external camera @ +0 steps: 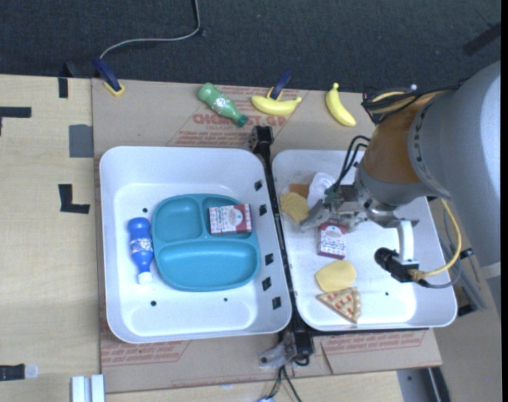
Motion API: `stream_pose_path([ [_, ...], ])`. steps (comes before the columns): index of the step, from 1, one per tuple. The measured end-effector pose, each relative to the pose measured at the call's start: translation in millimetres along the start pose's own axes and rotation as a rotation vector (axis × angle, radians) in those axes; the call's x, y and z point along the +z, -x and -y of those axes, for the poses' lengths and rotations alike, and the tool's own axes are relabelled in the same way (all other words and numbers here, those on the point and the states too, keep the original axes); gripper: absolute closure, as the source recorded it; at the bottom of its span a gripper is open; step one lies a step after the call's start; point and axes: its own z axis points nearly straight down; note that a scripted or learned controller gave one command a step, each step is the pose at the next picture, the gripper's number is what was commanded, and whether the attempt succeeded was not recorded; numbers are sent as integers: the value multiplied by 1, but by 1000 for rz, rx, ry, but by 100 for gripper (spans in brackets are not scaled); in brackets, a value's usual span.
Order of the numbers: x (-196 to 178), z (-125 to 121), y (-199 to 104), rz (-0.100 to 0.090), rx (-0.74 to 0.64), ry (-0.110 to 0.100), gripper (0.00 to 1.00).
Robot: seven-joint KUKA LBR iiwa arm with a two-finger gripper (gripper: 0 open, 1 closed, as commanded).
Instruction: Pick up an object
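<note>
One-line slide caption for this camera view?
Arm's gripper low in the right bin, above a small red packet near the pizza slice.

Toys in the right bin, by the gripper [320,216]

A small red and white packet [331,242] lies flat just under it. A yellow chip [335,275] and a pizza slice [341,304] lie farther below. A yellow piece [295,207] sits beside it, toward the left bin.

Blue tray [205,262], yellow bananas [275,104], green bottle [222,105].

Gripper [323,211] fingertips blurred over small carton [331,241]
</note>
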Motion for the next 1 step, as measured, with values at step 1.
stream_pose_path([
  [1,-10,0,1,3,1,1,100],
])
